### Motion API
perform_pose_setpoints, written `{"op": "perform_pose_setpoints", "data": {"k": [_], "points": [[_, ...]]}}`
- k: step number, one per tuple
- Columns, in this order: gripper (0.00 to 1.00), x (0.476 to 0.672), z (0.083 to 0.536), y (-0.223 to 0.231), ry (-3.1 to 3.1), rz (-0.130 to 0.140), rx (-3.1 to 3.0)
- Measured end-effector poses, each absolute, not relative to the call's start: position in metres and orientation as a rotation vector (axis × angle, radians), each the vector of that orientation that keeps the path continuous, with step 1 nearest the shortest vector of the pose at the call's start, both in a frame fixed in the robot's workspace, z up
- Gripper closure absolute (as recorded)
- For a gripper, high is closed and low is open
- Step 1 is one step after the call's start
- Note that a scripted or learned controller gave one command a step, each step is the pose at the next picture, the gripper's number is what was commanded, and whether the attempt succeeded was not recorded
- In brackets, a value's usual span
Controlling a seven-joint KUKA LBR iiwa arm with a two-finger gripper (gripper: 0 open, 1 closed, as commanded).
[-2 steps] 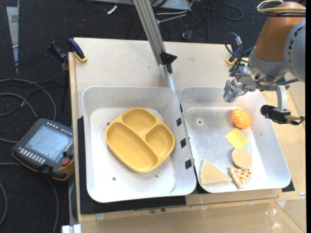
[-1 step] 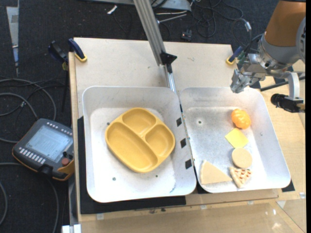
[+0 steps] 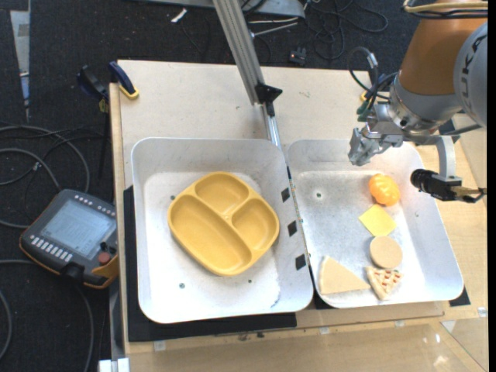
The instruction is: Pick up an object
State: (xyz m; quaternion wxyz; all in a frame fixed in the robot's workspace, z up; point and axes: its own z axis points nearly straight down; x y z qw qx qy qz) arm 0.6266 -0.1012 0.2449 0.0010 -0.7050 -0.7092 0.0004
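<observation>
Dark carpet strewn with cables surrounds the pale table, and on my feed a teach pendant lies on the floor off its left side. Two shallow white bins sit side by side on the table. From where I watch, the left bin holds a yellow divided plate with three compartments, lying flat near the middle. The right bin holds the candidates for the pick: an orange fruit toward the far right, a yellow cheese square just below it, a round tan cracker below that, a pale wedge near the front edge, and a pizza slice beside the wedge, touching or nearly touching the cracker. The arm reaches in from the right, and the gripper hangs over the far part of the right bin, up and left of the orange fruit and apart from it. Nothing sits between its tips that I can see, and I cannot tell whether it is spread or closed. A slanted metal pole crosses the table's far half.
</observation>
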Motion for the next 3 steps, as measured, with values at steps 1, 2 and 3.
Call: {"op": "perform_pose_setpoints", "data": {"k": [1,2,3], "points": [[1.00,0.607,0.239,-0.062,-2.227,0.002,-2.212],[1.00,0.584,0.227,-0.014,-2.227,0.002,-2.211],[1.00,0.561,0.226,0.022,-2.226,0.002,-2.212]]}}
